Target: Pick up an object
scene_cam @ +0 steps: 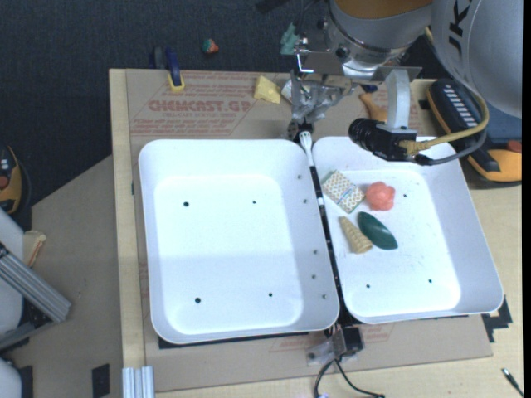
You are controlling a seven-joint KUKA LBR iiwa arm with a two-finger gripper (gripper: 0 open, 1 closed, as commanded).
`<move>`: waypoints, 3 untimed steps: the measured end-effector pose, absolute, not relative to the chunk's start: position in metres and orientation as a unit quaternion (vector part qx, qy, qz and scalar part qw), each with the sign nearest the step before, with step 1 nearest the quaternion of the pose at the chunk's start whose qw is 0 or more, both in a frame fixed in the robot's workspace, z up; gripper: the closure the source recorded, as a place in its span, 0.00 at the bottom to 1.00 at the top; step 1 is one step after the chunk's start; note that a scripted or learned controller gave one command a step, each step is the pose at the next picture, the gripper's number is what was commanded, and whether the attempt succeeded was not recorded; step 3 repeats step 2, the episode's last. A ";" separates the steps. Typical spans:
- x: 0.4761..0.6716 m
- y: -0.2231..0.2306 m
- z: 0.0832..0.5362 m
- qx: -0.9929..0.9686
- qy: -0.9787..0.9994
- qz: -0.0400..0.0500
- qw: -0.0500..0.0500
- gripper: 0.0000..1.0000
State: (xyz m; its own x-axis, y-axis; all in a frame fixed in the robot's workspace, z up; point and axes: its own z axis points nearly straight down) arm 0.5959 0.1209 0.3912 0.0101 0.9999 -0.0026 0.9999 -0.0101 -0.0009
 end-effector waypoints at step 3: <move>0.582 0.226 0.351 0.707 0.708 0.000 0.000 1.00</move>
